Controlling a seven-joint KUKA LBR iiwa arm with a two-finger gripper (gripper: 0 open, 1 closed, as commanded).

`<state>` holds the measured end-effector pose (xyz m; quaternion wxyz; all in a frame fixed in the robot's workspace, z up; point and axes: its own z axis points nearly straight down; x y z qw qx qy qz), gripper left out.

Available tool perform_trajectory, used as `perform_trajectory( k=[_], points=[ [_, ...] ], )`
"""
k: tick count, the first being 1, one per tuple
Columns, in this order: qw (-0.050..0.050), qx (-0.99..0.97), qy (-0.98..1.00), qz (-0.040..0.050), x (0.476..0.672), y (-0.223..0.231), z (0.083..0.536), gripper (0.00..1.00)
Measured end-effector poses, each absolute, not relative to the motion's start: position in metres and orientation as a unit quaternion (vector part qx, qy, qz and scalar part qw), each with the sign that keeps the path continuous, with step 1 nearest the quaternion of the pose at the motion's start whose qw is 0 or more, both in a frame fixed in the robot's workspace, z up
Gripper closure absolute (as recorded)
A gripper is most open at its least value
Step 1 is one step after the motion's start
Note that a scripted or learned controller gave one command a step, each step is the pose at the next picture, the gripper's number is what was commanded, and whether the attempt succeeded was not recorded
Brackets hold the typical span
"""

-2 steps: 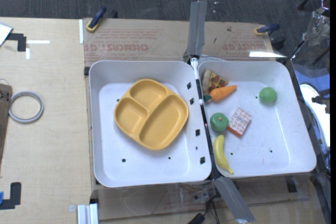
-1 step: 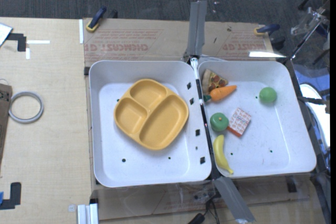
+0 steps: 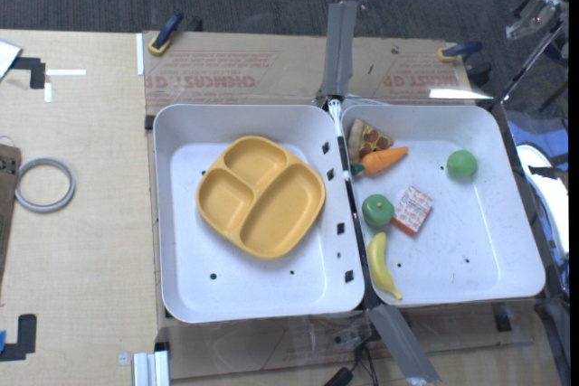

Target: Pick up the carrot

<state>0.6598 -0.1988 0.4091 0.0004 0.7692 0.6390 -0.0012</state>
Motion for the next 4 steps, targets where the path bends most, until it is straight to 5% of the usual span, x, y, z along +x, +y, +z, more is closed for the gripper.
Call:
perform_trajectory(
  k=[1, 2, 3, 4],
  points=[
    [0.0, 0.791, 0.612, -0.0008, 0.66, -0.156, 0.429, 0.0],
    [0.0, 0.79, 0.614, -0.0021, 0.66, -0.155, 0.437, 1.0],
    [-0.001, 0.843, 0.538, -0.0021, 0.659, -0.133, 0.386, 1.0],
    [-0.002, 0.843, 0.538, -0.0037, 0.66, -0.133, 0.394, 1.0]
  ],
)
